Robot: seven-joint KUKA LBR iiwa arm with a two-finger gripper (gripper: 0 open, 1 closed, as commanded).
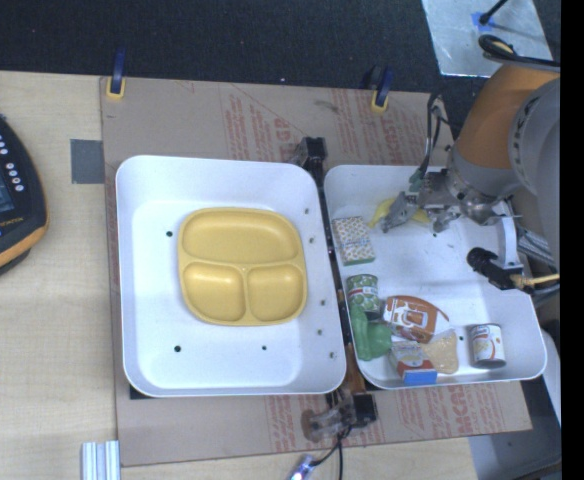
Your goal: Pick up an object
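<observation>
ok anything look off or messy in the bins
Nothing spilled or broken. The right bin is cluttered: the small can lies on its side and packets pile up at its near edge. The yellow tray sits flat in the left bin.

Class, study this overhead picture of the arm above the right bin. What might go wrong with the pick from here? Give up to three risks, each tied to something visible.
1. The gripper hovers near the small yellow item by the right white bin's back wall; it may strike the wall.
2. The green packet, round brown-and-white packet and neighbours lie crowded together, so a grasp there may catch two.
3. The small white-and-red can sits against the rim, leaving little room.
</observation>
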